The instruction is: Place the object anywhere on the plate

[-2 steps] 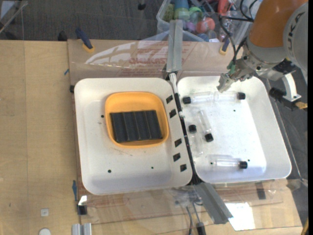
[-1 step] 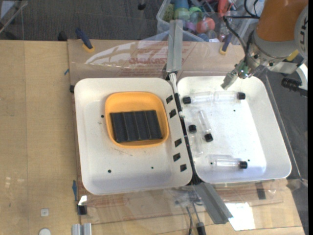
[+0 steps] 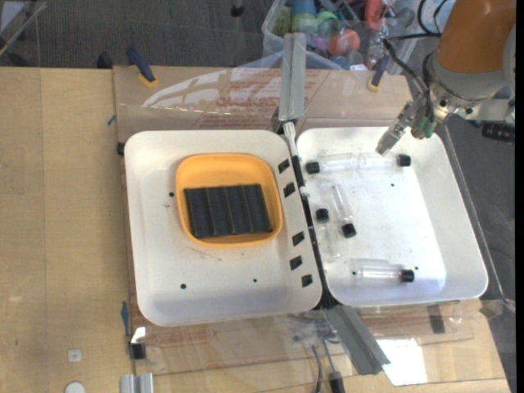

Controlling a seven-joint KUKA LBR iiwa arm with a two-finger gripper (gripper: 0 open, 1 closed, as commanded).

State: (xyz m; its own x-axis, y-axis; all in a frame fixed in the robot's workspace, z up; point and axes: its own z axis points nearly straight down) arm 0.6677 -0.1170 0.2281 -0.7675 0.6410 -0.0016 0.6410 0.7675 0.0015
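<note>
We see a yellow-orange square plate (image 3: pixel 228 169) in the left white bin (image 3: pixel 155 285). A flat black ridged block (image 3: pixel 228 211) lies on this plate, covering most of its middle. In the right white bin (image 3: pixel 458 252) lie a few clear plastic tubes with black caps (image 3: pixel 380 272), spread apart. The robot's gripper (image 3: pixel 388 142) hangs over the far edge of the right bin, near one tube. We cannot tell if it is open or closed, and we see nothing held in it
</note>
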